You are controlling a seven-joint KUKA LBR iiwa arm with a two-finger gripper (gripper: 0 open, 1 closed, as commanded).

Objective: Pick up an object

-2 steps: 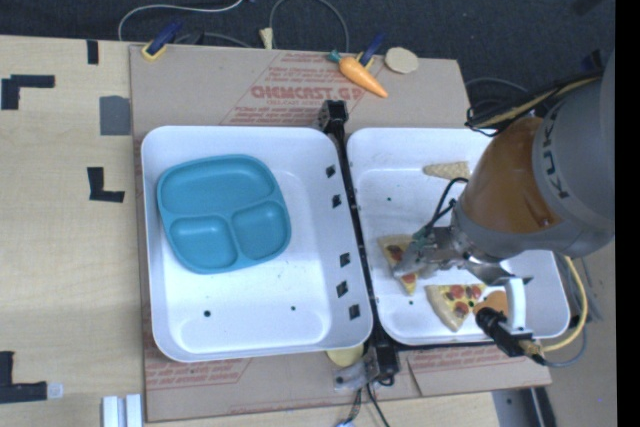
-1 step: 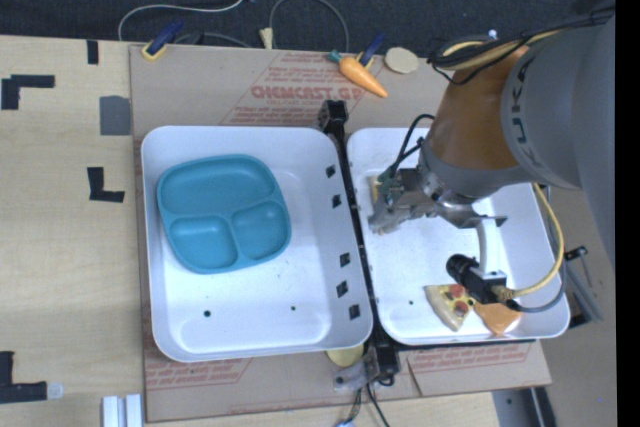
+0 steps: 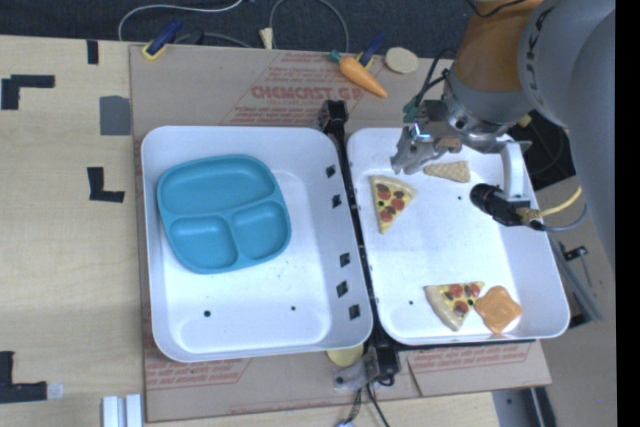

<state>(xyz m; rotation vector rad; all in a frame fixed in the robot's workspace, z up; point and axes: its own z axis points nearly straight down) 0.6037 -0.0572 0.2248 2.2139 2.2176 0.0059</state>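
My gripper (image 3: 412, 153) hangs over the far part of the right bin (image 3: 520, 260), just above and right of a toy pizza slice (image 3: 389, 200). A pale cracker-like wedge (image 3: 447, 171) lies right beside the fingertips, on their right. Nothing shows between the fingers. A second pizza slice (image 3: 453, 301) and an orange bread-like piece (image 3: 498, 308) lie at the bin's near right corner.
The left bin (image 3: 180, 315) holds a blue divided plate (image 3: 224, 212). Behind the bins, on the cardboard, lie a toy carrot (image 3: 361, 75) and a small beige disc (image 3: 401, 61). Black clips run along the wall between the bins.
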